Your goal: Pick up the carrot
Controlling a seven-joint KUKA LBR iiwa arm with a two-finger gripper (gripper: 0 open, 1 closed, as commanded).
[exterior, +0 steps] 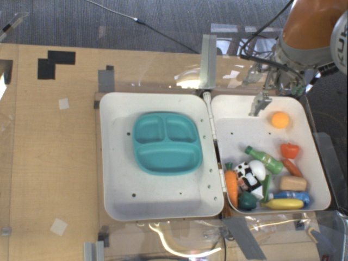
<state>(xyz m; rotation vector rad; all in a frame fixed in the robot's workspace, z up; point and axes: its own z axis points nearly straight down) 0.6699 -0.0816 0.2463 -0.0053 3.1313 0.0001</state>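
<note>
A: Where does the carrot [231, 185] lie?

B: In the right bin [234, 128], down at about seven o'clock of that bin, hard against its left wall. It lies lengthwise along the wall, with a dark green piece [247, 201] just below it and a black-and-white cow toy [252, 175] touching its right side.

A: And the gripper [260, 103]?

B: Up at twelve o'clock of the same bin, near the far rim. From the gripper the carrot sits at roughly seven o'clock, well apart, with bare white floor between them.

A: Are the jaws shut or parted?

B: I cannot tell. One slim grey finger hangs down over the bin, and the rest is a tangle of grey metal and cables under the orange band. Nothing is seen between the fingers.

A: What else lies in that bin?

B: An orange ball [280, 120] at about four o'clock of the gripper, a green bottle [263, 160], a red pepper [290, 150], and a yellow banana [282, 204] along the near wall.

A: And the left bin [117, 189]?

B: A teal divided plate [166, 143] rests in its middle.
</note>
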